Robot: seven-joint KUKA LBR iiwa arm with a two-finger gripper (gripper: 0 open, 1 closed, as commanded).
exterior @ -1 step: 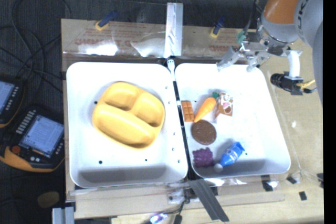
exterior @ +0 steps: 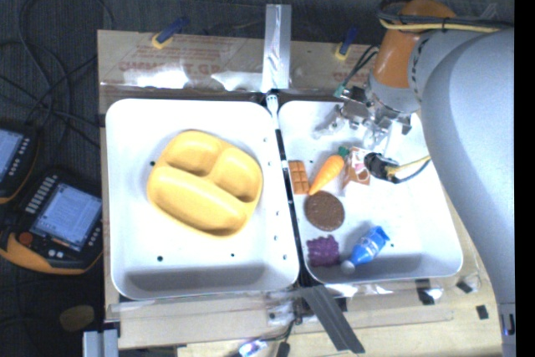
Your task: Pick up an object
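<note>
A carrot (exterior: 328, 172), orange and tapered, lies tilted in the right bin (exterior: 435, 217), between a small bar (exterior: 298, 177) and a pink-white packet (exterior: 359, 165). The gripper (exterior: 361, 117) hangs near the bin's far edge, grip state unclear. A brown disc (exterior: 325, 211) sits just below the carrot.

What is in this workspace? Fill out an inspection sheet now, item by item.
Surface: two white bins side by side, left bin and right bin, on a bench.
Job's things: yellow bread-like toy in the left bin; in the right bin a carrot, brown round cookie, purple grapes, blue bottle, small orange block.
Clutter: nothing seen.
Gripper: gripper low over the right bin's far end, beyond the carrot.
Cables: black cables on the floor at left.
Surroundings: two handheld pendants at left; dark carpet.
</note>
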